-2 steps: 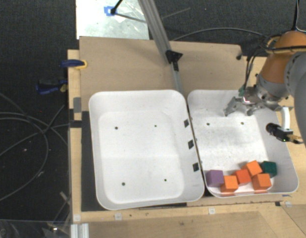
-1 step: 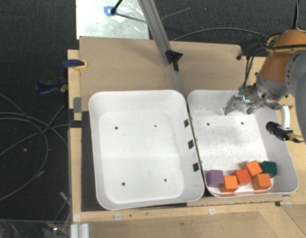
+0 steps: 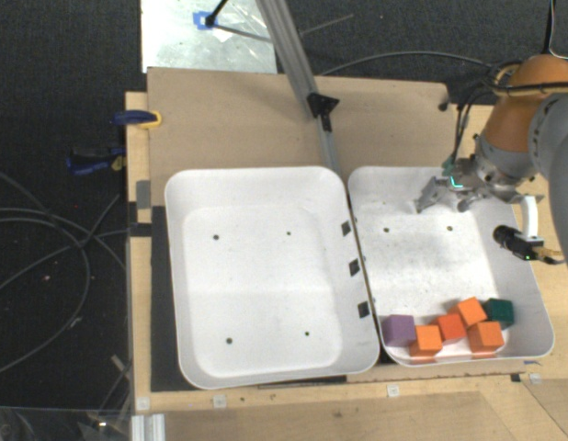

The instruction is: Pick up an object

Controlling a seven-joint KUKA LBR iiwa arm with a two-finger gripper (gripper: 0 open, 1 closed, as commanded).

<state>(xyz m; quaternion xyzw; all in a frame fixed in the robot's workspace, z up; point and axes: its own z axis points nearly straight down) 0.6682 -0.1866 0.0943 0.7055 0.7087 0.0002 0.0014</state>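
Camera view is showing the end effector [image 3: 442,194] hanging over the far part of the right bin [image 3: 422,246], toward one o'clock in the frame, with its two fingers spread apart and nothing between them. The arm [image 3: 532,127] is reaching in from three o'clock, wrist bent downward, which looks like a ready pose for a descent rather than a grasp in hand.

The blocks are all sitting in the right bin, huddled at its near edge around five o'clock, probably because the bin floor is sloping that way or they are being nudged there. A purple block [image 3: 399,328] is lying at the nine o'clock end of the cluster; just beside it are four orange blocks [image 3: 450,326], touching one another, and a dark green block [image 3: 500,312] is resting at the three o'clock end against the wall. The end effector is well apart from them, so the pick is not yet begun.

The left bin [image 3: 266,274] is sitting beside it on the tabletop [image 3: 229,118].
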